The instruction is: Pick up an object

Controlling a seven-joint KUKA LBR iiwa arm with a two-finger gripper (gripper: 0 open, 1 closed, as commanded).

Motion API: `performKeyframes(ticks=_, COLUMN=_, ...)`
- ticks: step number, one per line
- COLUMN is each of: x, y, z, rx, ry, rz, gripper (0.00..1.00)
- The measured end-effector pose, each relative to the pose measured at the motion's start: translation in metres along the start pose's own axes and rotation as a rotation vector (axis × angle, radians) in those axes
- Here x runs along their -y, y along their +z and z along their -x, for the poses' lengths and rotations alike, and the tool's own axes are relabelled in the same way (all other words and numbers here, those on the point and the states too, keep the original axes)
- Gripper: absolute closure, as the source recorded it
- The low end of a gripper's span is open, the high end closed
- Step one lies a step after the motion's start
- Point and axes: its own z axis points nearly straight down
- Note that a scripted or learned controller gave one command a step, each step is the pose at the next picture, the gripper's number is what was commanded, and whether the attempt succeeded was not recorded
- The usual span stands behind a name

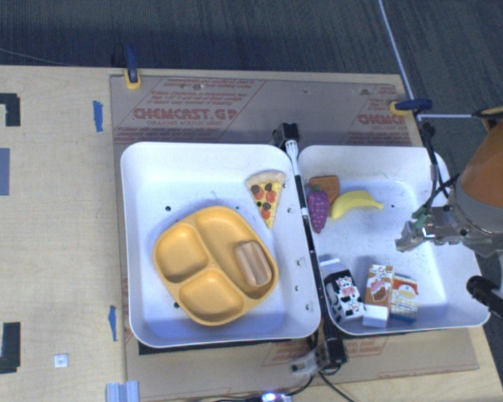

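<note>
Right bin (453, 308) has the pickable stuff: a banana (356, 203) near the top, a purple bunch of grapes (318, 209) just left of it against the divider, an orange-brown piece (324, 184) above the grapes, and along the bottom edge a small carton (391, 291) with a black-and-white box (342, 296) to its left. The left bin (142, 249) holds a yellow divided plate (203, 266) with a hot dog (252, 263) in one section, plus a pizza slice (267, 193) beside it.

My guess is these are all light plastic toys, stiff and a bit slick. The banana looks easiest: it lies apart from the rest, so pinching across its middle should work. The carton is boxy, so flat sides give decent grip.

The hand (409, 234) hangs over the right bin, between banana and carton, touching neither as far as I can see. Too blurry to tell if it's open or closed, and nothing visibly sits in it.
</note>
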Motion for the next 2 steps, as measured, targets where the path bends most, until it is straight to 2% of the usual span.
performKeyframes(ticks=1, x=0.0, y=0.0, z=0.0, rx=0.0, ry=0.0, rz=0.0, gripper=0.0)
performKeyframes(ticks=2, x=0.022, y=0.053, z=0.04, rx=-0.012, ry=0.001, rz=-0.034, gripper=0.0)
